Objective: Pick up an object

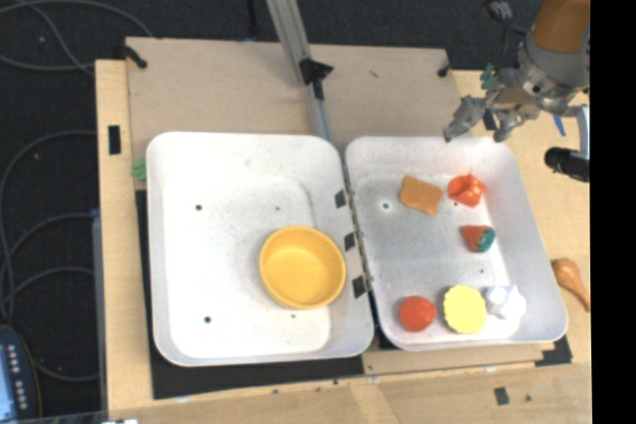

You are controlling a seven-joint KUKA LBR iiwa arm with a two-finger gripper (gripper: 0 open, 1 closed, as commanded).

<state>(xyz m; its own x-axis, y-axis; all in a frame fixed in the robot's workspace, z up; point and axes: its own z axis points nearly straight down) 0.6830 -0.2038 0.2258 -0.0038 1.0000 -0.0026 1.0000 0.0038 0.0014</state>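
Note:
My gripper (481,121) hangs over the far edge of the right bin (383,243), its fingers spread open with nothing between them. Below it in that bin lie an orange-brown block (421,195) and a red lumpy piece (465,190), with a red and green strawberry (479,237) further toward the front. At the bin's front sit a red ball (417,313), a flat yellow round piece (464,309) and a small white object (504,301). The gripper is apart from all of them.
The left bin (199,213) holds a yellow bowl (302,266) near its front right. A slanted metal post (286,15) rises behind the bins. An orange object (568,278) lies on the bench to the right of the right bin.

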